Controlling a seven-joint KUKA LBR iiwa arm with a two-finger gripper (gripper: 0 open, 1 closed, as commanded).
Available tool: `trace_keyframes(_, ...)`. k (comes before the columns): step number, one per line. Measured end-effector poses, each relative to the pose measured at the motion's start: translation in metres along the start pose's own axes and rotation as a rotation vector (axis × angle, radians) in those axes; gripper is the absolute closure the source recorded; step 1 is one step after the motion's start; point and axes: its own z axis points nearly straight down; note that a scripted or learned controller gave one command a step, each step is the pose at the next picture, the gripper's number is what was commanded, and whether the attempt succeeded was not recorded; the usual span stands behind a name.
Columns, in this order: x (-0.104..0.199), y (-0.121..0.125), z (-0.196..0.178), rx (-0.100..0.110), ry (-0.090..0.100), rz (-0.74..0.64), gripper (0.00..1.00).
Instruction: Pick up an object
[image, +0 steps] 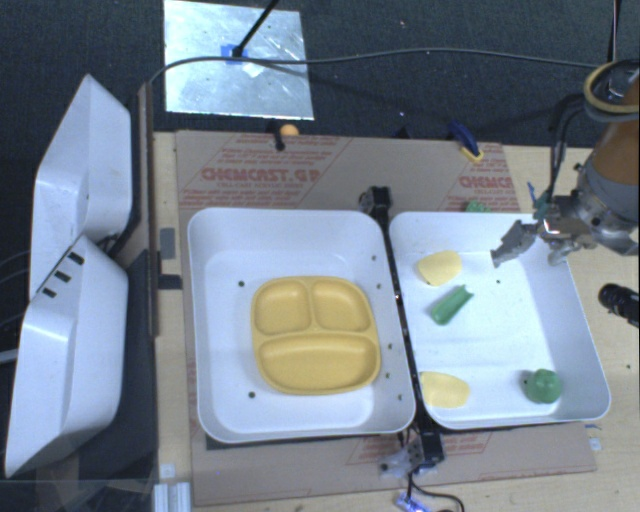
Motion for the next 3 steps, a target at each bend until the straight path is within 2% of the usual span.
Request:
trace_keyframes(1,-0.038,0.018,0.092,0.008,0.001,0.003,0.00)
trace_keyframes(2,-0.025,0.070,0.069,-0.001,0.000,-0.002,0.00)
trace_keyframes(3,-0.029,0.058,0.092,0.002,0.000,0.000,0.00)
